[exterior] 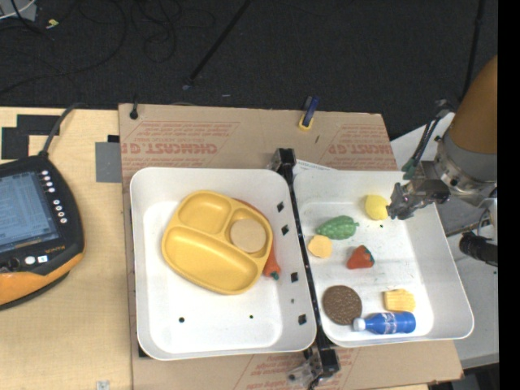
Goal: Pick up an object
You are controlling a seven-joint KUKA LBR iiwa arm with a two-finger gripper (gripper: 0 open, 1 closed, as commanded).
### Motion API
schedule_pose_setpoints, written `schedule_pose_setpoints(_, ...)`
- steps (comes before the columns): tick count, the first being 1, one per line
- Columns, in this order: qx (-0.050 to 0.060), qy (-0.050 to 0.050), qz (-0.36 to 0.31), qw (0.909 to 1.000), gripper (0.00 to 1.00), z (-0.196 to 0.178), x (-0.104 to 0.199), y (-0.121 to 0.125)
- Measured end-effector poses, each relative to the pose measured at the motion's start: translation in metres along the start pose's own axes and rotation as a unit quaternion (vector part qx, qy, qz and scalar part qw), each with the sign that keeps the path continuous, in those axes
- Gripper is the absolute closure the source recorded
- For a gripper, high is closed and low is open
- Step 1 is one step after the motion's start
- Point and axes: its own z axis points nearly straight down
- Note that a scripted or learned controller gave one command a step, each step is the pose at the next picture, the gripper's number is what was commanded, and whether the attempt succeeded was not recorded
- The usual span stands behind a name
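The right bin (439,242) holds a yellow lemon (375,207), a green leafy vegetable (337,227), a small orange-yellow round piece (320,247), a red strawberry (361,257), a brown round cookie (342,302), a yellow corn piece (399,300) and a blue bottle (387,323) lying on its side. My gripper (401,205) hangs over the bin's upper right part, just right of the lemon. I see nothing between its fingers.
In the left bin (154,299) sits a yellow divided plate (213,240) with a tan disc (249,235) in one compartment; an orange carrot (272,265) lies by its right edge. A teach pendant (32,222) rests on the bench at far left.
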Motion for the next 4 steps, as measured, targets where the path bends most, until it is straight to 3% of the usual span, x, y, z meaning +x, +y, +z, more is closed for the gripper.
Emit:
schedule_pose_setpoints(1, 0.004, 0.002, -0.007, 1.0000, 1.00, 0.043, 0.156, -0.029)
schedule_pose_setpoints(2, -0.006, -0.001, 0.001, 1.0000, 1.00, -0.098, 0.103, -0.076)
schedule_pose_setpoints(3, 0.000, -0.002, 0.005, 1.0000, 1.00, -0.090, 0.004, -0.088)
schedule_pose_setpoints(4, 0.001, 0.000, -0.001, 1.0000, 1.00, -0.046, 0.037, -0.027)
